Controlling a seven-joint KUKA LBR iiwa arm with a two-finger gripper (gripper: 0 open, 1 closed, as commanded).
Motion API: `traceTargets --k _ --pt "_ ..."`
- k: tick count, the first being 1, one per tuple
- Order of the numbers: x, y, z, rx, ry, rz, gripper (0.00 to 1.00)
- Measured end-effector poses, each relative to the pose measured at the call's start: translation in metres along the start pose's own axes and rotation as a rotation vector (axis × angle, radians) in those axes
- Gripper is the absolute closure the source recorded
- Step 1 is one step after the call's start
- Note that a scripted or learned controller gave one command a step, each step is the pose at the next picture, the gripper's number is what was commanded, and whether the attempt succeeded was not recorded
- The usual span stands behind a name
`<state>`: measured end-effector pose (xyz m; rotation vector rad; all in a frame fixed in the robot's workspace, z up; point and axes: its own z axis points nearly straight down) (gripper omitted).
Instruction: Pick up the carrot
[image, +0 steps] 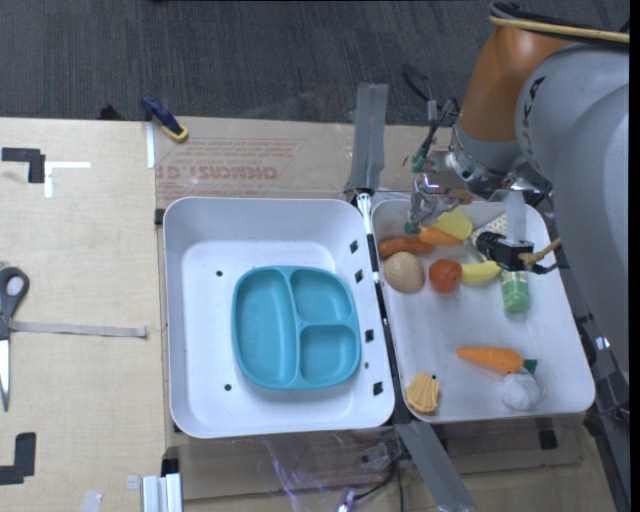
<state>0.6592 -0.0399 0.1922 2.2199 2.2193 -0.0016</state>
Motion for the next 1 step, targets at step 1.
traceTargets --k 1 --pt "-0.0001 -0.0001 0.0002 0.001 0.0 0.0 0.0"
